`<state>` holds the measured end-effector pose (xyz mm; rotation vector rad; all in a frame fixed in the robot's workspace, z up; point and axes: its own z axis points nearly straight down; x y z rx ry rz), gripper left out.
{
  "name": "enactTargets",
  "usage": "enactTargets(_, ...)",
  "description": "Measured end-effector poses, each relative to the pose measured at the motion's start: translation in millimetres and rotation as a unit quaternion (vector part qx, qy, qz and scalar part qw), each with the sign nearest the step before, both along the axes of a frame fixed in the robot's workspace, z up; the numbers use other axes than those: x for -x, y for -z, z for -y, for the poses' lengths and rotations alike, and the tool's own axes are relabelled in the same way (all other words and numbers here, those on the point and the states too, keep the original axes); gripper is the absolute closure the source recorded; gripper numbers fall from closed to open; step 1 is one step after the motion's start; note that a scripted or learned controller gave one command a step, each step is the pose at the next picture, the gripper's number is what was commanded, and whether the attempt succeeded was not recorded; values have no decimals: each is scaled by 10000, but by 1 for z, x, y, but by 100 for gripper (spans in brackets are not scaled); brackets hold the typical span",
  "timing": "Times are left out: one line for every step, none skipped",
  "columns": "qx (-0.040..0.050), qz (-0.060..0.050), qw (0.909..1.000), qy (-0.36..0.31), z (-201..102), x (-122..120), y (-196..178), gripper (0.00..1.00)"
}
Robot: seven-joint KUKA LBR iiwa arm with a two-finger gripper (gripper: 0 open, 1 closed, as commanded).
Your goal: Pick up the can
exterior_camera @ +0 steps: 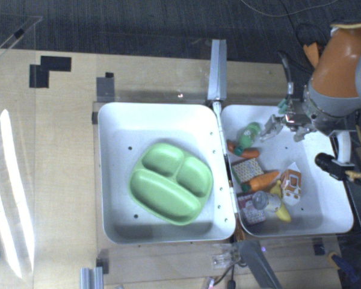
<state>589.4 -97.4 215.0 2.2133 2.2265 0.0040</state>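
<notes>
Right bin [334,218], lower-left corner of it: the can [258,205] lies tipped among clutter, silver end facing up toward the camera, dark label side toward the bin's left wall.

Camera view:
- Can is hemmed in. Orange carrot [263,180] just above it, yellow banana-like piece [281,212] touching or nearly touching on its right, checkered packet [246,170] above-left, small white carton [291,184] to the upper right.
- Gripper [283,124] hangs over the upper part of the right bin, near a green bottle [248,134], well apart from the can. Finger state: cannot tell, the metal parts blur together at this angle. Nothing visibly between them.
- Left bin [114,221] holds 1 green divided tray [171,182]; not relevant to the pick.

Judgement on the step: this looks like approach, grasp not yet made. To do it well:
1. Translate toward the lower left of the right bin while staying high, clearing carrot and carton.
2. Line up across the can's round body, not over its end, so the pads close on the curved wall.
3. Expect 1 finger to need the narrow gap between can and banana piece, the other the gap by the bin wall. Tight on both.
4. Descend slowly; the can may roll on contact.
5. Lift straight up, check the carrot is not dragged along.

Main risk: grabbing a neighbour instead, or nudging the can against the wall.
</notes>
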Motion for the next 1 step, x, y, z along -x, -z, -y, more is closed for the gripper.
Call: enactTargets(2,0,10000,-40,27,5,37,0)
